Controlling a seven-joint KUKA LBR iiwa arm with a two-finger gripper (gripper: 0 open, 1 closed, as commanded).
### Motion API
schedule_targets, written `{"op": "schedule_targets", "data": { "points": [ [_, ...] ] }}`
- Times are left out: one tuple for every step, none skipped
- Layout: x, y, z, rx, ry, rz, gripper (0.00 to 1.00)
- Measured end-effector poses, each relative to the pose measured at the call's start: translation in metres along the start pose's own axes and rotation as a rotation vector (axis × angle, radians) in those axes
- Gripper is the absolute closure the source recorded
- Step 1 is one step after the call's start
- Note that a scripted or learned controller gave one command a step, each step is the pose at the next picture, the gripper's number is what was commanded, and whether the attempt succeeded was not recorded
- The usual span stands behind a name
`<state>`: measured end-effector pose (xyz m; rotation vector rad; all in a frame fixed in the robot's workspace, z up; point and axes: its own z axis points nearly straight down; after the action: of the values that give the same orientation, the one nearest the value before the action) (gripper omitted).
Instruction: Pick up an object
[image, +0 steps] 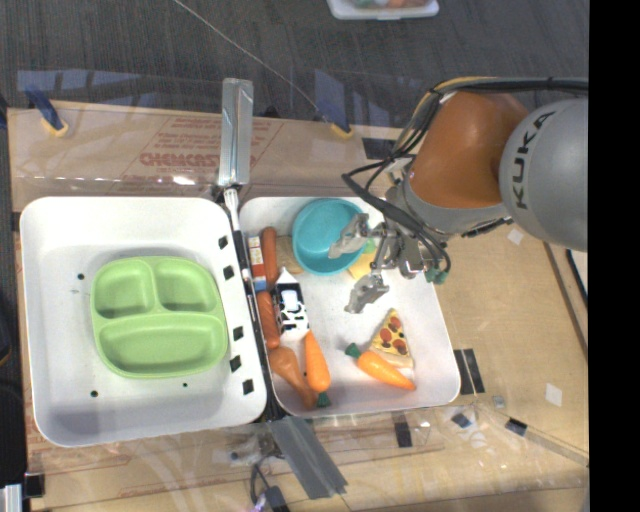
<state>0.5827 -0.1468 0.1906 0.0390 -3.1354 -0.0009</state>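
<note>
Arm reaches in from the right over the right bin. The pincer hangs above the bin's middle w/ fingers spread apart, nothing between them: one finger lies over the teal bowl, the other points down toward the bin floor. Just below it sits a pizza slice, touching a carrot. Along the bin's left wall: a hot dog, a black-and-white carton, and another carrot. Left bin holds a green divided plate. Both bins sit side by side on the surface.
</note>
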Motion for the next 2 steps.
{"op": "schedule_targets", "data": {
  "points": [
    [0.034,-0.039,0.09,-0.001,-0.002,0.141,0.0],
    [-0.055,-0.064,0.096,-0.001,-0.011,0.518,0.0]
  ]
}}
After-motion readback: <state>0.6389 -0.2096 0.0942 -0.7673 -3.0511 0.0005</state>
